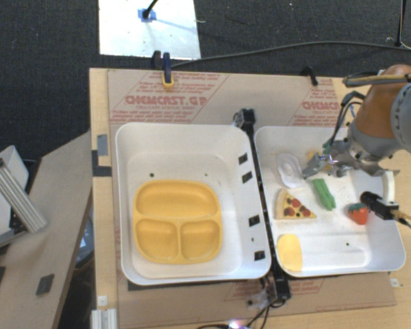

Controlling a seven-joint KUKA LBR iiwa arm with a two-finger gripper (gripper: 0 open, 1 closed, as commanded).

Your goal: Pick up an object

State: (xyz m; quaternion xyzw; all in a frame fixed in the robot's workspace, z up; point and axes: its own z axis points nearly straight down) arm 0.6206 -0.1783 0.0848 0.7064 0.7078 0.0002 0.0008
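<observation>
My gripper hovers low in the right bin, near its back. Just below it lies a green stick-shaped toy. A crumpled white object rests to the gripper's left. A toy pizza slice lies in the bin's middle left, with a pale yellow piece at the front left. A small red toy sits to the right, partly behind a black part. I see nothing held in the gripper.
The left bin holds a yellow divided plate. A black divider strip runs between the bins. The grey arm with its orange band reaches in over the right bin's back right corner. Cables trail across the cardboard behind.
</observation>
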